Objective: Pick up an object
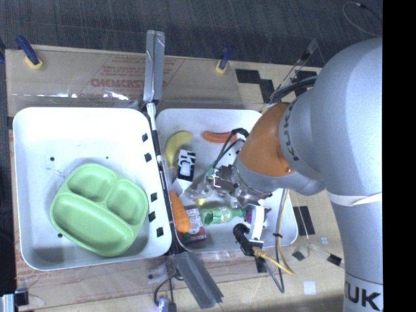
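gripper [218,186] is being held low in the right bin [250,117] above a green bottle [220,214]; state of the fingers cannot be told.

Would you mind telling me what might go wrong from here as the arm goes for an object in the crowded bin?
1. The tool sits low among tightly packed items: the green bottle, carrot and black-and-white carton lie close together, so it may nudge neighbours or catch two at once.
2. The banana and carrot lie against the right bin's wall, likely leaving little room for a grasp.
3. The arm's loose yellow cable might snag on the bin edge.
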